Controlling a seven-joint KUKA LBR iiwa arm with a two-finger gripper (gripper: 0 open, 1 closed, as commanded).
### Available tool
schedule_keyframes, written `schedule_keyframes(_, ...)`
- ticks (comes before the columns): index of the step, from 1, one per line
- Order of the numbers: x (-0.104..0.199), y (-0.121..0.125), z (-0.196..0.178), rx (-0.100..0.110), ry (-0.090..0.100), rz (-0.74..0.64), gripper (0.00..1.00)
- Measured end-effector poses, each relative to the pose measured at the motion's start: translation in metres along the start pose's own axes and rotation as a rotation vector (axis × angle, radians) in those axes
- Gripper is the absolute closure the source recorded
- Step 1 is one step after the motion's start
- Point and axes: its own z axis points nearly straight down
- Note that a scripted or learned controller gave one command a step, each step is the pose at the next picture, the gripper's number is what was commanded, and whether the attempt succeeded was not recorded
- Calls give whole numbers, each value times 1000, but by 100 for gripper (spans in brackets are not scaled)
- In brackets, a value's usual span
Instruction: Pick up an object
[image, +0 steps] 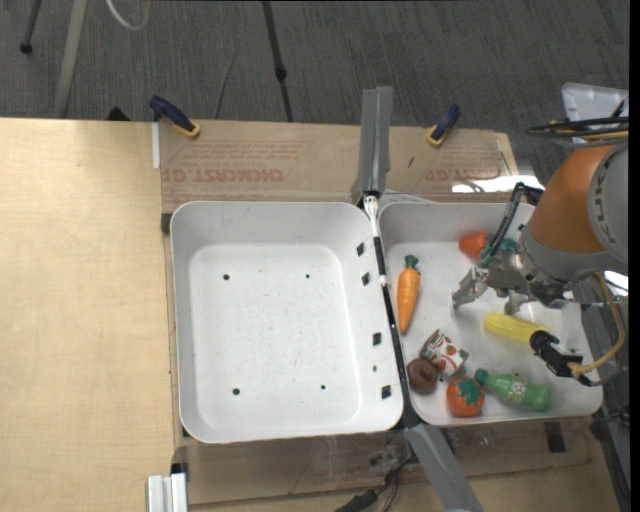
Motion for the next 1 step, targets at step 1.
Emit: schedule_keyframes(1, 68, 88, -1, -2, 0, -148, 0)
